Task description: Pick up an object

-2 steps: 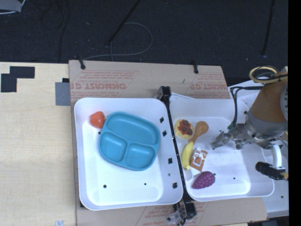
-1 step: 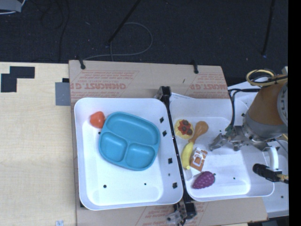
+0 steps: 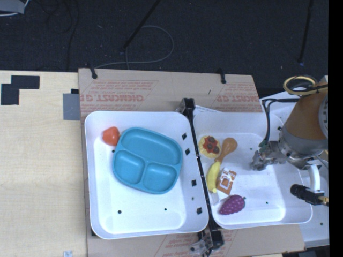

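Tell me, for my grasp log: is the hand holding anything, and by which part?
Nothing held: the hand hovers over bare bin floor, apart from the toys.

1. The two bins (image 3: 102,218) are white.
2. The divided plate (image 3: 147,160) is light blue.
3. The tomato (image 3: 111,136) is orange-red.
4. The banana (image 3: 214,176) is yellow.
5. The grapes (image 3: 232,204) are purple.
6. The spoon (image 3: 226,148) is tan.
7. The bench (image 3: 37,170) is pale wood.
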`<state>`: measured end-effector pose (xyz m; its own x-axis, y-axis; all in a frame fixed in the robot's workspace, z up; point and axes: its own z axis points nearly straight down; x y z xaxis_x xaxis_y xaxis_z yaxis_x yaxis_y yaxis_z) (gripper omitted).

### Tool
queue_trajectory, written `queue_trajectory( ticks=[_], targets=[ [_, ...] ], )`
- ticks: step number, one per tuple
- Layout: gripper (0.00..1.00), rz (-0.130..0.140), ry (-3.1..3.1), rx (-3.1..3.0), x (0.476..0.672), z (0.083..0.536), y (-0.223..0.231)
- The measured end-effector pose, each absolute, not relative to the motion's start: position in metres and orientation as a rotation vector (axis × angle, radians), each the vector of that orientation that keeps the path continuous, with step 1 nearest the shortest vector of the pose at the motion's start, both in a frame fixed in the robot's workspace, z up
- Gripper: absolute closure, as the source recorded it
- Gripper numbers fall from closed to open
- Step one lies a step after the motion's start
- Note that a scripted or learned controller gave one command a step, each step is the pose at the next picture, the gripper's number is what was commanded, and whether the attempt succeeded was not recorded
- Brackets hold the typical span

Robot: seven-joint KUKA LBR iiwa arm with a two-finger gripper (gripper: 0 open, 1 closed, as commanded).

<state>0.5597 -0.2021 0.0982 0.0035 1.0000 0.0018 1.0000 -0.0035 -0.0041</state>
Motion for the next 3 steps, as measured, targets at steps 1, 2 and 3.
queue_trajectory(
  ticks=[1, 2, 3],
  targets=[
    [1.00, -0.001, -2.215, -2.229, 0.552, 0.145, -0.207],
    [1.00, -0.003, -2.225, -2.223, 0.562, 0.202, -0.212],
    [1.00, -0.003, -2.227, -2.222, 0.563, 0.262, -0.205]
  ],
)
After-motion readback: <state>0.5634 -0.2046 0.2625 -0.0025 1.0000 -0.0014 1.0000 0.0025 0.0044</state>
